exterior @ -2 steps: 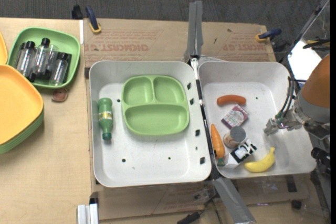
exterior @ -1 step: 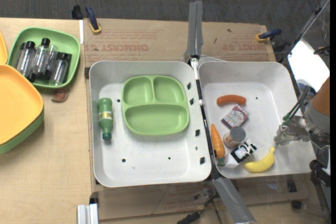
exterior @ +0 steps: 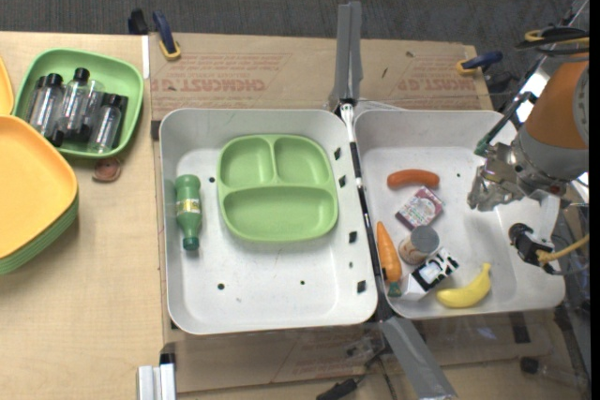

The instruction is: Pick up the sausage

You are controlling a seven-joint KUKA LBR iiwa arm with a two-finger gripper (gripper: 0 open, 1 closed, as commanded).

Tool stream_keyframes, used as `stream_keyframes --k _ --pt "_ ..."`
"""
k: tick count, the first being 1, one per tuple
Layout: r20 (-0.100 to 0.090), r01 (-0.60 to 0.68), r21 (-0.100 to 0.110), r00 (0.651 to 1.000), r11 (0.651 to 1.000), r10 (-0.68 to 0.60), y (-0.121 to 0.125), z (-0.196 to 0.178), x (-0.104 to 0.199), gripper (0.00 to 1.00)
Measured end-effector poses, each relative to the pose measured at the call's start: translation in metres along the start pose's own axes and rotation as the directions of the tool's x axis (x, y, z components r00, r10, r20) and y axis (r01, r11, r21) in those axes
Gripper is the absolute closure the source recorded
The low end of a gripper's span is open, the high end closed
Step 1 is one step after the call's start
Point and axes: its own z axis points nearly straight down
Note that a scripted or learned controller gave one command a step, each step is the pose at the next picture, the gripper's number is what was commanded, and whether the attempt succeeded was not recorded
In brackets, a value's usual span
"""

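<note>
STEP: reach for sausage (exterior: 413,178) | WHERE: right bin (exterior: 525,295), 11 o'clock part, lying crosswise, apart from the pink packet (exterior: 418,208) | HAND (exterior: 489,192): at 3 o'clock of it, carrying nothing; you cannot tell its spread | ADVICE: come over its middle, straddle the short width, keep clear of the packet.

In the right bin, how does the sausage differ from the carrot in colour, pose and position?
The sausage is plain orange-red; the carrot is brighter orange with a green tip. The sausage lies crosswise near the bin's far side; the carrot lies lengthwise against the right bin's left wall. The sausage lies apart from other items; the carrot lies close beside a small jar. Both are elongated and lie flat.
</note>
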Motion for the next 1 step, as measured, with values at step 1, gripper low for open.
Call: stream_keyframes --k 1 --pt "-0.002 0.146 0.001 0.989 0.989 -0.146 -0.0452 0.0273 -0.007 1.0"
